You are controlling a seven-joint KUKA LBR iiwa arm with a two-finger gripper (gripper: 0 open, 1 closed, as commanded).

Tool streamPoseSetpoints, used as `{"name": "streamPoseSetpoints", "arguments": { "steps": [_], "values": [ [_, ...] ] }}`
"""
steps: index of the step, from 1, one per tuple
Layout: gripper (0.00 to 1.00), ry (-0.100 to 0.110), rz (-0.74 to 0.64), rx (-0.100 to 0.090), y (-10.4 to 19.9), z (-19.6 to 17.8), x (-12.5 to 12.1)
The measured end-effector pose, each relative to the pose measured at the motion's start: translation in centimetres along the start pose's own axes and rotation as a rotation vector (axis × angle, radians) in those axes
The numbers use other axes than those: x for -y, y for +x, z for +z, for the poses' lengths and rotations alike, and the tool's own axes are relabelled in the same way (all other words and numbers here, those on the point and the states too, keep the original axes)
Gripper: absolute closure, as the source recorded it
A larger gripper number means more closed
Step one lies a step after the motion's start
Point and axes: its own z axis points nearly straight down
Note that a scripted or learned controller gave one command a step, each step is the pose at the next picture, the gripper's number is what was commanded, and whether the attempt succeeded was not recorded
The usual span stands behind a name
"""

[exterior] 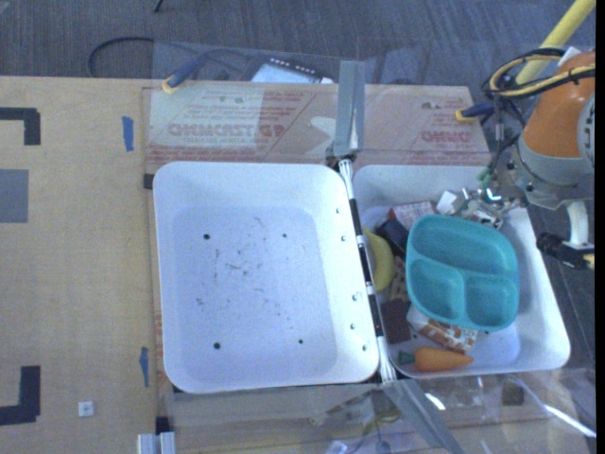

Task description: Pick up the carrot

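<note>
The carrot [442,357] lay at the right bin's [556,334] near edge, below the teal tray [463,272]; the gripper [487,200] sat well apart, its opening apparently indiscernible; approach should descend clear of the tray.

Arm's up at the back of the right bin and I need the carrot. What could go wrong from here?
1. The carrot lies against the right bin's front wall, so fingers may hit the rim.
2. The teal tray sits just behind it, on top of clutter; a descent could knock it.
3. The gripper is at the far end, so it must cross over the tray.
</note>
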Motion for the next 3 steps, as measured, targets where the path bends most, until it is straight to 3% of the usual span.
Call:
{"name": "streamPoseSetpoints", "arguments": {
  "steps": [1, 2, 3],
  "values": [
    [0.00, -0.003, -0.068, 0.000, 4.9, 1.8, -1.6],
    [0.00, 0.000, 0.001, -0.002, 3.0, -1.4, 3.0],
    [0.00, -0.007, -0.167, 0.006, 7.0, 0.4, 2.0]
  ]
}}
